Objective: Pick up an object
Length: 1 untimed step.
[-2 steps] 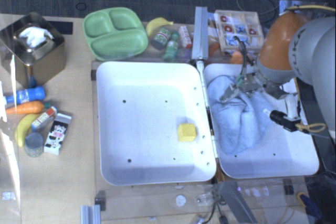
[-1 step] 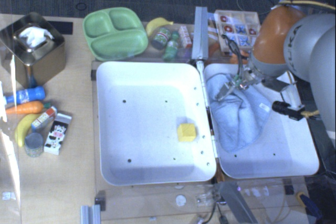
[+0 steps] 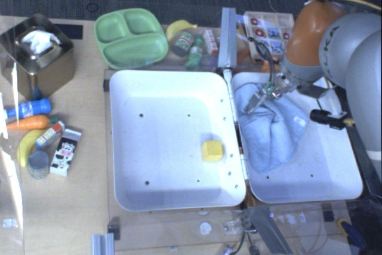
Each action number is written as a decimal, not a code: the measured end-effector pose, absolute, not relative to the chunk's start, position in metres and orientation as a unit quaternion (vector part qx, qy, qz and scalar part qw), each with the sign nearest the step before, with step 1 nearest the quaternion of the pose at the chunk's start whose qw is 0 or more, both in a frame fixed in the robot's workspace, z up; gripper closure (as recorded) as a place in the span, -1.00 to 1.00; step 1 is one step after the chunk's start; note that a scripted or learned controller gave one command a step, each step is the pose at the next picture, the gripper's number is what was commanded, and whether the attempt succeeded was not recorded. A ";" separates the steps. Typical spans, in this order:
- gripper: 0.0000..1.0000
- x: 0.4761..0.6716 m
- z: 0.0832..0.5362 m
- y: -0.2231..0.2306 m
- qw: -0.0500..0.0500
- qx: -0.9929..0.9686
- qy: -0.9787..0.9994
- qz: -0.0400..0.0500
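The cloth [image 3: 271,128] lies crumpled in the right bin [image 3: 334,188]. The gripper [image 3: 258,100] sits at its upper edge, fingers spread, gripping nothing. A yellow block [image 3: 212,150] rests in the left bin [image 3: 149,128].

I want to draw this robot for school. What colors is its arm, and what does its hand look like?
The arm is big, rounded and smooth grey, with a shiny orange band above the wrist. Its hand is a small metal two-finger gripper, thin and silvery with dark bits. Thin cables run beside the orange part, and a black piece sticks out from the grey body.
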<state>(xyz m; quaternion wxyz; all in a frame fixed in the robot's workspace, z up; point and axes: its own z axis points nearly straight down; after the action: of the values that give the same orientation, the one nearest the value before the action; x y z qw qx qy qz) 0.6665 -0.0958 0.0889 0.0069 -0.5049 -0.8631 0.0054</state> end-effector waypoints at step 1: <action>-1.00 0.671 0.132 -0.096 -0.002 -0.523 -0.852 -0.001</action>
<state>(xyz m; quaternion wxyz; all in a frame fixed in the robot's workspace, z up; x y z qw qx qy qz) 0.6705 -0.0962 0.1319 -0.0024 -0.5232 -0.8522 -0.0012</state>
